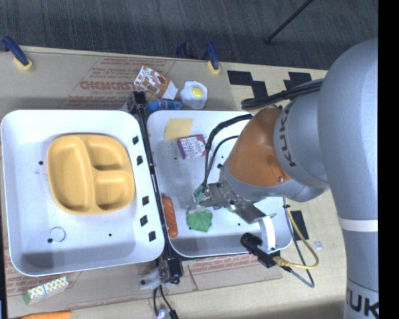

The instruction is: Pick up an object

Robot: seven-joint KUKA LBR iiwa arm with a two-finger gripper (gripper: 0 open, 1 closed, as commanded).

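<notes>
Green leaf lies in the right bin, beside an orange sausage at the bin's left wall. Gripper sits low just above the leaf; its grip state cannot be determined. Yellow tray occupies the left bin.

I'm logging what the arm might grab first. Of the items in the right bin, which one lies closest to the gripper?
The green leafy piece, just below the gripper. The orange sausage lies by the bin's left wall; the yellow slice and purple packet lie farther up.
</notes>
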